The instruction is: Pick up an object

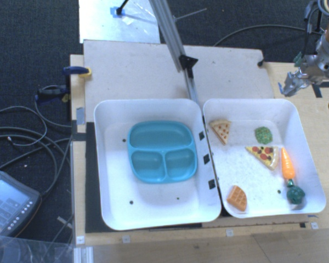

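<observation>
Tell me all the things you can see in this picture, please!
bins: 2, white, side by side on the bench
divided plate: 1, blue, in the left bin
small pizza slice: 1, tan and orange, right bin, far left corner
big pizza slice: 1, yellow with toppings, middle of the right bin
green lump: 1, green, right bin, far side
carrot: 1, orange, right bin, by the right wall
broccoli: 1, dark green, right bin, near right corner
waffle: 1, orange, right bin, near side
pendant: 1, grey, on the floor at left
gripper: 1, grey, above the bench beyond the right bin
</observation>
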{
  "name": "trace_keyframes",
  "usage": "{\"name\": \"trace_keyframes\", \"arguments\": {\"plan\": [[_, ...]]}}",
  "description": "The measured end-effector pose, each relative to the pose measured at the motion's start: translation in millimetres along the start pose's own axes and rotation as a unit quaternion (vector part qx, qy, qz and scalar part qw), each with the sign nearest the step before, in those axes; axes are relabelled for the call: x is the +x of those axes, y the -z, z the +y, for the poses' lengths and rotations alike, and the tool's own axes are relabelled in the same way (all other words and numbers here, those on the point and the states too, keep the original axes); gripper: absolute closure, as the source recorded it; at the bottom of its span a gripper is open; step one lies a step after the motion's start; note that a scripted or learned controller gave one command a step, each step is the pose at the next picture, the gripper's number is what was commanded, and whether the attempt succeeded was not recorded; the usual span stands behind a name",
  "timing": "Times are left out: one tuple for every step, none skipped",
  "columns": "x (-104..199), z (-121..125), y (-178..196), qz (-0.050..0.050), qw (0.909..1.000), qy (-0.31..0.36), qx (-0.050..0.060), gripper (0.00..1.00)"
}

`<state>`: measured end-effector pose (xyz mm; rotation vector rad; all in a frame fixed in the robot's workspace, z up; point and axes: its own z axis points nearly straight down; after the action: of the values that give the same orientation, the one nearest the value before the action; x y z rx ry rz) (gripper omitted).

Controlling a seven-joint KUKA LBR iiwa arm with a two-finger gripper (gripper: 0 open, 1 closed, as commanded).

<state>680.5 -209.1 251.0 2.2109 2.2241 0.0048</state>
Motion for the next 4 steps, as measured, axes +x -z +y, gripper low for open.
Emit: {"name": "trace_keyframes", "arguments": {"plan": [[53.4, -20.4, 7.3, 0.002, 1.0000, 0.002, 0.002, 1.00], [98.8, -32.4, -3.9, 0.002, 1.0000, 0.002, 0.003, 1.00], [150.8, -46.1, -16.4, 0.002, 1.0000, 0.002, 0.004, 1.00], [209.7, -65.7, -9.6, 0.002, 1.0000, 0.003, 0.003, 1.00]]}}
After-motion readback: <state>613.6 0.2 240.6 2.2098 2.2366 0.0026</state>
